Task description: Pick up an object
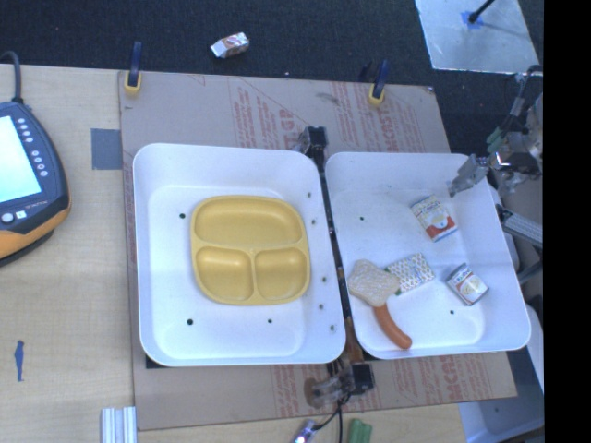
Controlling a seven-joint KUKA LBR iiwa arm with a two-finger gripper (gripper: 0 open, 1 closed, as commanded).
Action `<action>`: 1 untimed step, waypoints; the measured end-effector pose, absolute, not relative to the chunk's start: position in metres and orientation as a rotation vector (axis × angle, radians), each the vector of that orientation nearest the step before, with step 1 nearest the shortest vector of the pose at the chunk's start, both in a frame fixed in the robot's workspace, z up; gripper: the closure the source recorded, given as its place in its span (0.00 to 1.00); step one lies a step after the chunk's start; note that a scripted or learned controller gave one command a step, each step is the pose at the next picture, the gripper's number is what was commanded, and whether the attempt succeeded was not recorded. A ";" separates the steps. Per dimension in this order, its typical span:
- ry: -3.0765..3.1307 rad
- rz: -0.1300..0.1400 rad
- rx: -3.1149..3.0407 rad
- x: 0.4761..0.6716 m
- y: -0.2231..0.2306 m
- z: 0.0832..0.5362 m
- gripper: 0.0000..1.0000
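The right bin (369, 183) holds several small items. A red-and-white carton (434, 218) lies at its upper right. A checkered packet (411, 271) touches a tan slice of toast (372, 284) near the middle. An orange sausage (391, 327) lies just below the toast. A small grey-and-red box (467, 284) sits by the bin's right wall. My gripper (464, 175) comes in at the right bin's upper right corner, above and to the right of the carton, with nothing seen in it. Most of the arm is cut off by the view's right edge.
The left bin (166, 183) holds a yellow divided plate (249, 249). A teach pendant (26, 178) lies on the bench at far left. A small wrapped item (230, 45) sits on the dark floor beyond the bench. Clamps (378, 81) hold the cardboard's back edge.
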State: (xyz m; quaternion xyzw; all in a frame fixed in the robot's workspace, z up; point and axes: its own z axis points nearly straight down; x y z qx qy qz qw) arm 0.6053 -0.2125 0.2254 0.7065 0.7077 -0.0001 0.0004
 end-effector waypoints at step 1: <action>2.230 -0.005 2.219 0.634 -0.133 0.124 0.00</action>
